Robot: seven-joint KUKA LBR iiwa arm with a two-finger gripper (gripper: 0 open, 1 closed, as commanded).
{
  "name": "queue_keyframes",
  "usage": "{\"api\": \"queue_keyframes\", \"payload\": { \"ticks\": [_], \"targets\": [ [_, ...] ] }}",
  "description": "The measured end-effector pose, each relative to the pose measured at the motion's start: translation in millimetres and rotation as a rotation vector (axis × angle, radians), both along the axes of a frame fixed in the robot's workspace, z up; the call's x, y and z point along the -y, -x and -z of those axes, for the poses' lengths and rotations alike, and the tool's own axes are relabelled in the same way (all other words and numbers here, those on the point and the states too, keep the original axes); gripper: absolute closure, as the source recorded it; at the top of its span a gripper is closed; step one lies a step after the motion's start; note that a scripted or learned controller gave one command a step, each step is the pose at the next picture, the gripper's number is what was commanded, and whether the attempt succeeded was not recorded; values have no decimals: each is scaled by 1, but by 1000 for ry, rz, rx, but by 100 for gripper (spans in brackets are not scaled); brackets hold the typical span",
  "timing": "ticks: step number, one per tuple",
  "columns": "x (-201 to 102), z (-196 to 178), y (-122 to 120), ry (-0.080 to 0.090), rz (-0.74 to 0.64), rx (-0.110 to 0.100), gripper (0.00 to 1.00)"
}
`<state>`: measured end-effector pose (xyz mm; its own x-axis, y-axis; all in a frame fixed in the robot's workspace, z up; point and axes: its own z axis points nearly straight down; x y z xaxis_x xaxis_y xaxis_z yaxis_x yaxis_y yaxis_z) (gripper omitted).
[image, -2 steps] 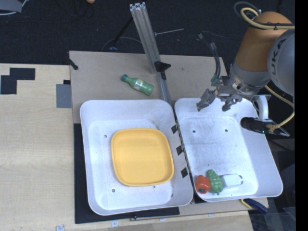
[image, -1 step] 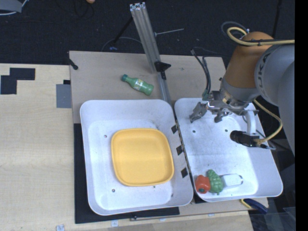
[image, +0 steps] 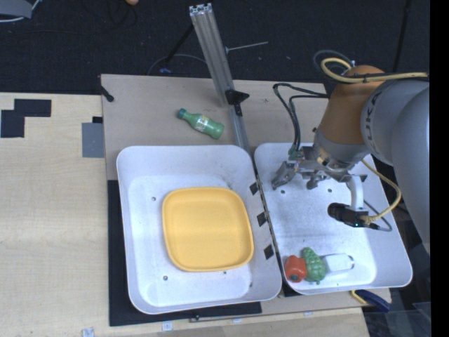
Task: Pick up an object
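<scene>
In the right bin (image: 393, 258), near its front edge, a red round object (image: 295, 267) lies against a green knobbly one (image: 315, 265), with a small white piece (image: 339, 262) beside them. A yellow square plate (image: 207, 227) lies flat in the left bin (image: 140, 181). My gripper (image: 302, 177) hangs over the back left part of the right bin, under the orange wrist band (image: 344, 114). It is well apart from the red and green objects, and I see nothing in it.
A small green bottle (image: 200, 123) lies on the bench behind the left bin. A slanted aluminium post (image: 216, 51) rises behind the gap between the bins. A black module with a green light (image: 349, 215) and cables hang off the wrist over the right bin.
</scene>
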<state>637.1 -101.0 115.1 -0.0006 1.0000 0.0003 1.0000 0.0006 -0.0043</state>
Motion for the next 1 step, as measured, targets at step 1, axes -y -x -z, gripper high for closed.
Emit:
{"api": "queue_keyframes", "payload": {
  "ticks": [1],
  "targets": [
    [1, -12, -1, 0, 2, 4, 100]
  ]
}}
